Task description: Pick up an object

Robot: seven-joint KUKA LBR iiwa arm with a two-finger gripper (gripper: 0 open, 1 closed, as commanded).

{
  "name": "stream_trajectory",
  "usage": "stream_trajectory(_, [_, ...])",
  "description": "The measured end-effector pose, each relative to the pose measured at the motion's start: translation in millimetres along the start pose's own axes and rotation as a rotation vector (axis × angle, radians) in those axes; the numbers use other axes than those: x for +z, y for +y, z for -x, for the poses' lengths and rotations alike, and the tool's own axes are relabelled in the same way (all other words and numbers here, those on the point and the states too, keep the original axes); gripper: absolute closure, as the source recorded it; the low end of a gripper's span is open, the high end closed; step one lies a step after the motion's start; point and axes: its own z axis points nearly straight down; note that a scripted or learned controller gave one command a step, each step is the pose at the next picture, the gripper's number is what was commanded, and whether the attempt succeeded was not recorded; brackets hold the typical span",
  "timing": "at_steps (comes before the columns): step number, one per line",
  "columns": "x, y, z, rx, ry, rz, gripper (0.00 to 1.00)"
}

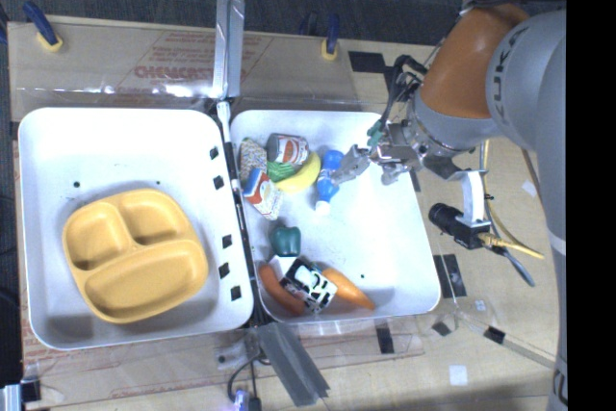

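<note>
My gripper hangs over the upper right part of the right bin, open, with nothing between its fingers. Its left fingertip is just right of a blue bottle with a pale cap. Left of the bottle lie a yellow banana, a green piece and a printed can. A red and white packet rests by the bin's left wall. Lower down are a teal block, a black and white toy and an orange carrot.
The left bin holds a yellow divided plate. A metal bar stands at the back between the bins. The right bin's floor is bare at its middle right. Tools and cables lie on the bench right of the bins.
</note>
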Motion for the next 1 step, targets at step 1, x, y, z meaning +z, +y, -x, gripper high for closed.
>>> stream_trajectory(1, [124.0,67.1,-12.3,0.183,-0.001,0.006,0.0])
